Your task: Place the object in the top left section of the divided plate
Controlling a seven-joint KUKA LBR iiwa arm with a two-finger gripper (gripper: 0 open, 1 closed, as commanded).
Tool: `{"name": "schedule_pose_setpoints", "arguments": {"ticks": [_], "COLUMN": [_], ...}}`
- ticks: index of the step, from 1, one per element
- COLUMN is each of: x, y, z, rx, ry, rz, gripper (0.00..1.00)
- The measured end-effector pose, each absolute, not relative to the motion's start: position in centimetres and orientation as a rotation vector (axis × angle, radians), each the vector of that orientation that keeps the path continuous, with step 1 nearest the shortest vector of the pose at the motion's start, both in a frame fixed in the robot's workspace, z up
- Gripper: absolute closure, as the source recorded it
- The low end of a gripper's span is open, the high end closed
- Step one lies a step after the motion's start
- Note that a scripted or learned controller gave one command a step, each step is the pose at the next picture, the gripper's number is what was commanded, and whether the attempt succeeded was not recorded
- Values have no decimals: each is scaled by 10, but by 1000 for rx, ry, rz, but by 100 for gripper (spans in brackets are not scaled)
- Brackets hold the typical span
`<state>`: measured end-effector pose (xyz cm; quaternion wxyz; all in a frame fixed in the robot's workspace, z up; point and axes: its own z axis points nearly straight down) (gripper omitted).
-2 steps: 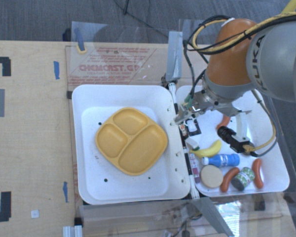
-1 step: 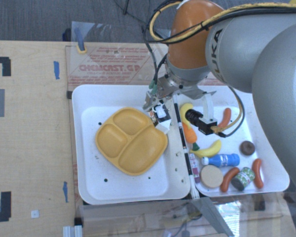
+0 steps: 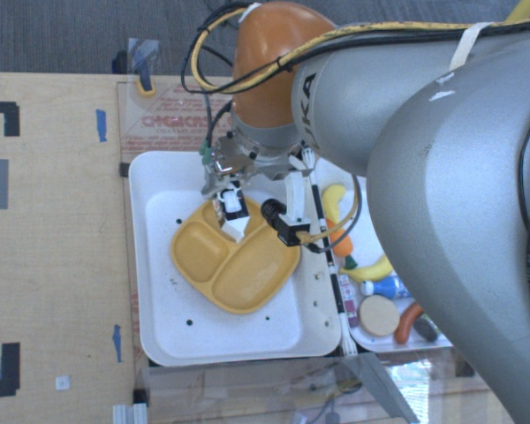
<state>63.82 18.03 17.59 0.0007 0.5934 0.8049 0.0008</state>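
Divided plate [image 3: 238, 268] in left bin [image 3: 159, 325]; claw [image 3: 230, 203] at its rim, finger state unclear.

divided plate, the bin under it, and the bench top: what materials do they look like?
Divided plate: looks like moulded plastic, mustard yellow, smooth semi-gloss; soft highlights and rounded dividers suggest it.
White bin: probably thin formed plastic, matte to satin; rounded corners and raised lip, a few dark specks.
Bench top: appears to be light plywood or laminate with a matte finish; faint grain, though that could be printed.
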Motion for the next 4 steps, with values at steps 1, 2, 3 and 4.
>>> {"name": "schedule_pose_setpoints", "arguments": {"ticks": [1,2,3,4], "x": [605,589,568,547], "y": [205,133,208,186], "z": [133,156,145,213], "rx": [1927,1794,1971,1822], "ry": [2476,2581,2448,2558], "rz": [9,-1,-1,1], "gripper": [100,100,100,100]}}
